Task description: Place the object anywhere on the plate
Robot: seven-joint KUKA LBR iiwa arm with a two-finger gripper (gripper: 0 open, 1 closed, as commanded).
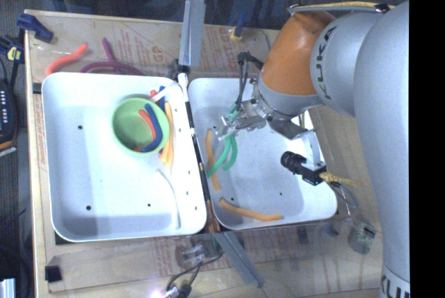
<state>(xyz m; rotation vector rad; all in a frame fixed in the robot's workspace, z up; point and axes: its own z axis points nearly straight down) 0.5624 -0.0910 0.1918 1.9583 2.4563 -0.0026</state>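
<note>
A green plate (128, 126) lies in the left bin (83, 178), towards its back right, with a red and a blue curved piece on it and an orange piece along its right rim. My gripper (228, 127) is low over the back left part of the right bin (306, 203). A green curved piece (224, 154) runs from just under the gripper down towards the bin's left wall. Its upper end meets the gripper, and whether it is gripped is hidden. The arm's orange band (299, 57) rises behind.
Orange strips lie in the right bin: one by the left wall (208, 144) and one near the front (252, 212). A white utensil (172, 192) lies in the left bin by the divider. A black cylinder (297, 164) with a yellow cable sticks out of the wrist.
</note>
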